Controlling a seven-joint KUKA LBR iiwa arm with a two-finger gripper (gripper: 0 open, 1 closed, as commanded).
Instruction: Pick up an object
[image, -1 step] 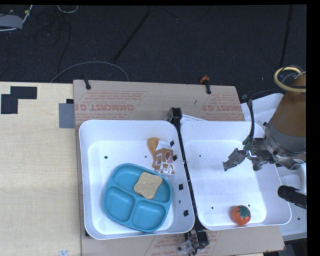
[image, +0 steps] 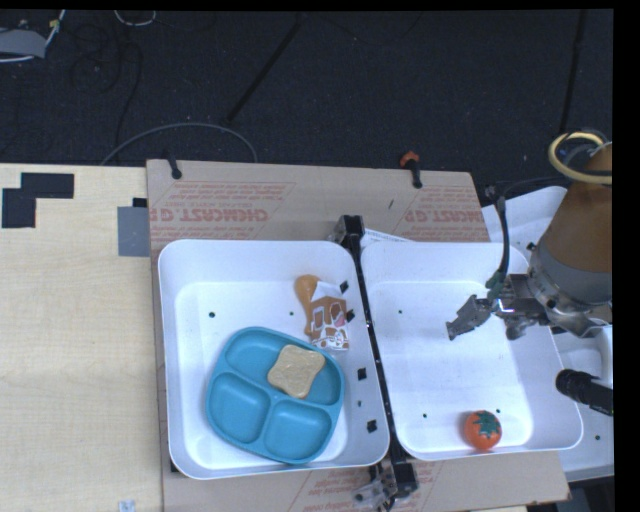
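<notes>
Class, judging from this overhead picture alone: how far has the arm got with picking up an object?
Done: nothing lifted. The tomato sits on the right bin floor; the toast lies on the blue tray. In hand: the gripper hangs over the right bin, holding nothing. Left: descend, grasp, lift.

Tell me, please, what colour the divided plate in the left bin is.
Light blue; the divided plate shows best in the camera view.

The cardboard sheet (image: 300, 205) under the two bins carries red printing. On its far strip, upside down from this camera, the word "CHEMCAST" can just be made out on the left, with a second line of red print further right that is too blurred to read. The small packet (image: 328, 323) has unreadable markings.
</notes>
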